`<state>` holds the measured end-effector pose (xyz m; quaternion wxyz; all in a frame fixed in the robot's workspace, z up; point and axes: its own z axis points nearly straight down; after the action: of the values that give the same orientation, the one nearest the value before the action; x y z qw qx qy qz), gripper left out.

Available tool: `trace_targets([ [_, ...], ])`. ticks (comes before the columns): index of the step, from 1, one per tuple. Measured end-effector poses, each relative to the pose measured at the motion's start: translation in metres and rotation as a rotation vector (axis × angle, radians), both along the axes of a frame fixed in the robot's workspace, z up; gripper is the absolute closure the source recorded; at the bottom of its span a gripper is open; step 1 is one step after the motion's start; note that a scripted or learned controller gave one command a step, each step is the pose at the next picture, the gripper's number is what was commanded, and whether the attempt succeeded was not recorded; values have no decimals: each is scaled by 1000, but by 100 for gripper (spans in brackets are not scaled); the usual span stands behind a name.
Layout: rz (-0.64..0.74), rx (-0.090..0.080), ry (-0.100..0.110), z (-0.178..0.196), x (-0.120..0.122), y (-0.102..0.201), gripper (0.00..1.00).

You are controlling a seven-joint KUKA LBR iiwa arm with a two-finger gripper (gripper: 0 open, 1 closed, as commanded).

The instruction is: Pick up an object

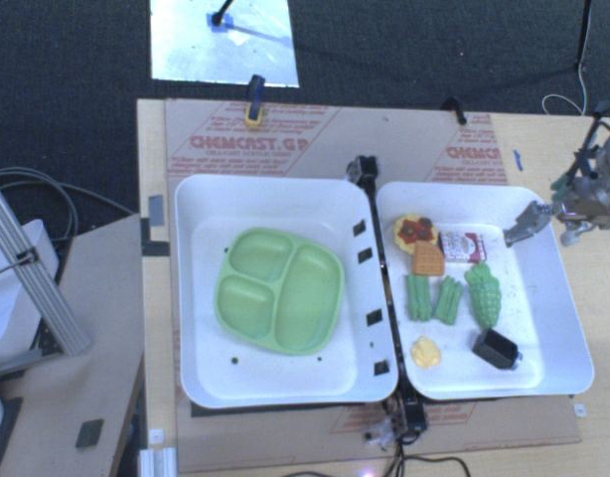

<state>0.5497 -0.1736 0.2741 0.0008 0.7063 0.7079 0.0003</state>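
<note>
Pincer [532,225] at right bin's [568,311] upper right edge; aperture cannot be told, nothing seen held. In that bin: pizza toy [414,231], cracker [428,258], white packet [465,245], two green pieces [433,299] standing near-vertical side by side, green corn-like toy [483,293], black block [496,349], yellow lump [425,352]. Left bin [201,366] holds green divided plate [280,289].

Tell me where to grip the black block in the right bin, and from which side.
Come straight down on the black block and close across its short width. It lies flat and slanted near the front of the right bin, apart from the green toy, so both long sides look free.
</note>
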Motion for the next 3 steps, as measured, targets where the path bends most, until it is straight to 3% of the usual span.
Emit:
trace_targets([
  [2, -1, 2, 4, -96, -34, 13, 0],
  [3, -4, 3, -5, -190, -31, 20, 0],
])
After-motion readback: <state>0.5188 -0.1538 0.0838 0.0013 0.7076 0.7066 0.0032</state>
